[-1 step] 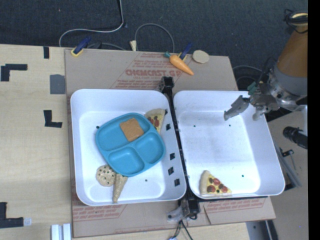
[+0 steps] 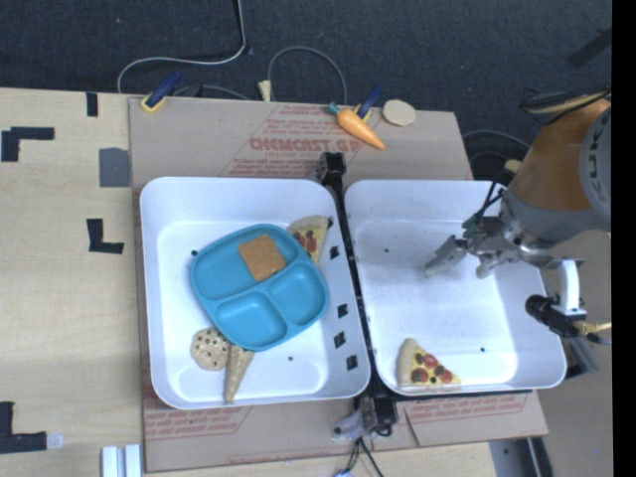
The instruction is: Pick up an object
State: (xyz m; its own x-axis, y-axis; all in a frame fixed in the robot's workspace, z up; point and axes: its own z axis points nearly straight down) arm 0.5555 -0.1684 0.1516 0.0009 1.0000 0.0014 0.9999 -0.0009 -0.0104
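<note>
From the camera view, the arm (image 2: 566, 172) reaches in from the right over the right bin (image 2: 497, 202), its gripper (image 2: 465, 258) low above the bin floor with fingers spread apart — nothing between them. A pizza slice (image 2: 425, 366) lies near the bin's front edge, well apart from the gripper. Red print on the cardboard sheet (image 2: 288, 142) reads "CHEMCAST" — the rest is too blurred.

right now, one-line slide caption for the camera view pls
KUKA pincer hovers over the right bin, a pizza slice near its front edge; a blue tray fills the left bin.
</note>
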